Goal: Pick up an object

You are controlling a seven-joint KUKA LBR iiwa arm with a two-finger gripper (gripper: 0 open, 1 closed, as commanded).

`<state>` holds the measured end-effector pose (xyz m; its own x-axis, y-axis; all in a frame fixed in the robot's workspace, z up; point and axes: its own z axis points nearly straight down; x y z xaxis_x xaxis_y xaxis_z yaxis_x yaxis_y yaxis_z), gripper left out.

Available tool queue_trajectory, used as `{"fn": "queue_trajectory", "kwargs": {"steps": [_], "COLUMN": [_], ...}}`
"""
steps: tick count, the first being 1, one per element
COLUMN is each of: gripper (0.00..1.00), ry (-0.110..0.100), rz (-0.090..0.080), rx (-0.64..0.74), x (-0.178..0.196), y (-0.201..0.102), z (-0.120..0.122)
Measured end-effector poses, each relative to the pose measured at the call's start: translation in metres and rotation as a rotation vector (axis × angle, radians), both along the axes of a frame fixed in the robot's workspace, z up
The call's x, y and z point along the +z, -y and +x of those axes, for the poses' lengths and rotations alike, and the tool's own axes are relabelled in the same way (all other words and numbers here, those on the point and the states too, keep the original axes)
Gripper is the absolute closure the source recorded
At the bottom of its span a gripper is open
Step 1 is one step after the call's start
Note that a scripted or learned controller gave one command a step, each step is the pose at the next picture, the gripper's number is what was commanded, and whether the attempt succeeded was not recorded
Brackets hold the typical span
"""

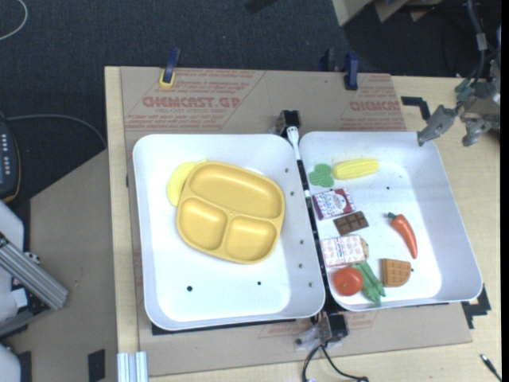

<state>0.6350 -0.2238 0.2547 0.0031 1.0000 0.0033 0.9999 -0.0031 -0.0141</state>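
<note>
My gripper point(447, 134) hangs open above the far right corner of the right bin point(445, 189), with nothing between its fingers. Below it in that bin lie a yellow corn cob point(355, 168), a green leafy piece point(321, 175), a purple-and-white carton point(332, 204), a brown chocolate bar point(351, 223), a red chili pepper point(404, 233), a pink-and-white packet point(343, 251), a red tomato point(347, 281), a green vegetable point(371, 283) and a brown waffle point(395, 272). The corn cob is the nearest of them, to the gripper's left and toward the front.
The left bin point(159, 277) holds a yellow divided plate point(231, 212) with a small yellow object point(176, 184) partly under its left edge. Blue and yellow clamps point(169, 72) stand at the bench's back edge. A metal rail point(32, 275) lies at the left.
</note>
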Motion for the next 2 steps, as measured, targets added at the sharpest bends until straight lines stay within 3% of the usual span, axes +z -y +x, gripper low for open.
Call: {"fn": "queue_trajectory", "kwargs": {"steps": [1, 2], "gripper": [0.0, 0.0], "ry": [0.014, 0.008], "rz": [-0.004, -0.001], "rx": [0.003, 0.003], "x": [0.009, -0.053], "y": [-0.001, -0.003], "z": [0.002, -0.004]}}
